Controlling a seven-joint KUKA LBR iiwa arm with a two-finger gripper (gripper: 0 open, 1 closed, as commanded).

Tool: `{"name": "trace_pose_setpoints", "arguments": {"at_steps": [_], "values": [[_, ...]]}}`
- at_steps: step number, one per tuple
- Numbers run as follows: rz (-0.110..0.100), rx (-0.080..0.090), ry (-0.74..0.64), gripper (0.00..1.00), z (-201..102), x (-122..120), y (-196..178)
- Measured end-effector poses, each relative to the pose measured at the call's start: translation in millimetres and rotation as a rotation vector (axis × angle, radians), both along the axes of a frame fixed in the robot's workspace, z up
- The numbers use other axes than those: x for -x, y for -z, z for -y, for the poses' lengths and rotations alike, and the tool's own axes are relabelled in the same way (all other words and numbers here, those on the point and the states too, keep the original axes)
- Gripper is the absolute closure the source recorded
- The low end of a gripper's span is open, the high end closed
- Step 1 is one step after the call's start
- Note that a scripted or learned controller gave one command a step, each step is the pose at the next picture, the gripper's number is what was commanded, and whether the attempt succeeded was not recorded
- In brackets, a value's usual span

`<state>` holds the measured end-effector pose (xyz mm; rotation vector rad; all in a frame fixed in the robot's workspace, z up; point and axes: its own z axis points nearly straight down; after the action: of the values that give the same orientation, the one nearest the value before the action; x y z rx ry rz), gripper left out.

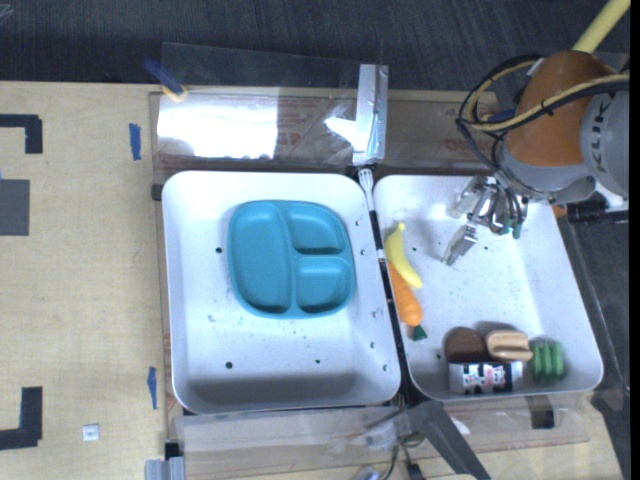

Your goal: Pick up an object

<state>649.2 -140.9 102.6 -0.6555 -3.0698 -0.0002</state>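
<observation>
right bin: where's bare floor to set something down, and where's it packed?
Free: middle of the right bin, between the gripper, the banana and the front pile. Crowded: front edge, with the brown item, bun, green item and can; carrot lines the left wall.

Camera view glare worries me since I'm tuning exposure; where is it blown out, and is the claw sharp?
Camera view: glare washes out the clear sheet behind the left bin; the claw looks slightly soft over the right bin, fingers hard to resolve.

My single fixed camera looks down at a slant on both bins (190,298). I see the arm (560,118) entering from the right.
</observation>
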Motion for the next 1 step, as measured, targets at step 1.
{"name": "trace_pose_setpoints", "arguments": {"at_steps": [1], "values": [[0.007,0.000,-0.318,0.00,-4.3,-6.4,15.6]]}}
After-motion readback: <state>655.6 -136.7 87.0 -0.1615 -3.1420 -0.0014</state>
